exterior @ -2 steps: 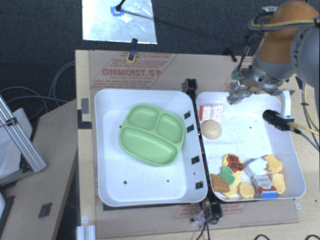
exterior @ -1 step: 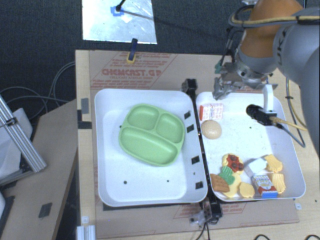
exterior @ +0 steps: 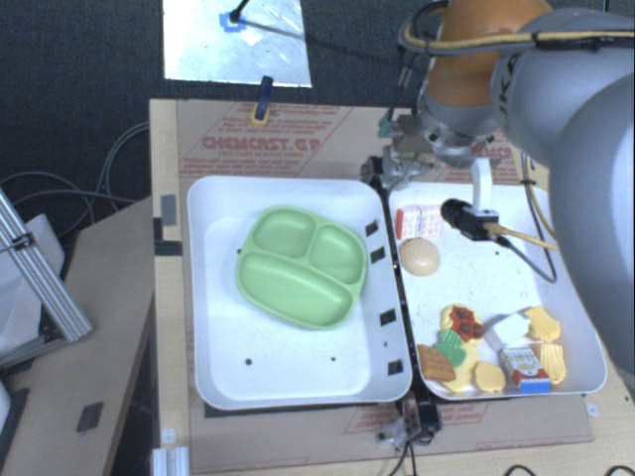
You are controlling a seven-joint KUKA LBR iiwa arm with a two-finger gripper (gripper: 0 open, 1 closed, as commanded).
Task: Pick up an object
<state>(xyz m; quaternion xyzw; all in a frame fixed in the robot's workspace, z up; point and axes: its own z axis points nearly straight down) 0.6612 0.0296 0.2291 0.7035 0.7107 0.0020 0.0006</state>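
Observation:
My gripper (exterior: pixel 399 165) hangs over the far left corner of the right bin (exterior: pixel 566 296), close to the divider between the bins. Just in front of it lie a red and white box (exterior: pixel 417 221) and a beige round piece (exterior: pixel 420 257). A heap of toy food fills the near end of that bin: a pizza slice (exterior: pixel 461 321), a green piece (exterior: pixel 451 348), yellow pieces (exterior: pixel 543 325) and a small white and red carton (exterior: pixel 522 361). The arm's grey body and orange band (exterior: pixel 476 38) cover the bin's far right.
A green divided plate (exterior: pixel 302 265) lies in the left bin (exterior: pixel 213 365). A black part with a yellow cable (exterior: pixel 466 216) hangs off the arm over the right bin. A shiny sheet (exterior: pixel 236 28) and a small blue and yellow tool (exterior: pixel 263 100) lie beyond the bins.

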